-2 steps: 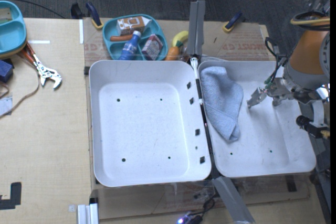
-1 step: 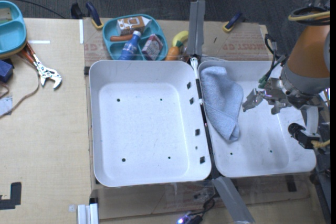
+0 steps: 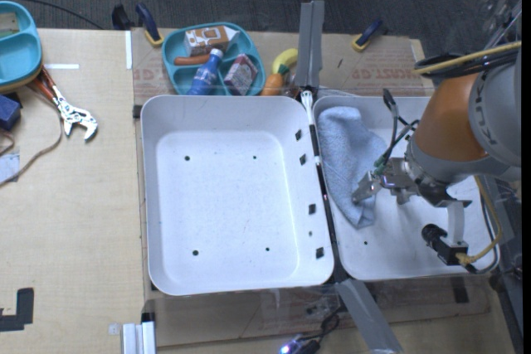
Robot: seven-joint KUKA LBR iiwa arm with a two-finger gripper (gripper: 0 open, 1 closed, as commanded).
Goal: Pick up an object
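Now the grey arm with its orange band [image 3: 448, 124] reaches in from the right over the right-hand shallow white bin [image 3: 398, 257], and its two-finger gripper [image 3: 365, 193] sits low at the near end of a crumpled pale blue-grey cloth [image 3: 342, 153]. That cloth is the one thing in this bin, lying along its left wall with its long axis running from the far rim towards the near side. From the gripper, most of the fabric lies up and slightly left, towards the far rim; only the lower edge is beneath the tool. Whether the gripper is open, closed or pinching fabric cannot be told at this angle. The left-hand shallow white bin [image 3: 166, 203] sits alongside, touching the right one at the shared rim.
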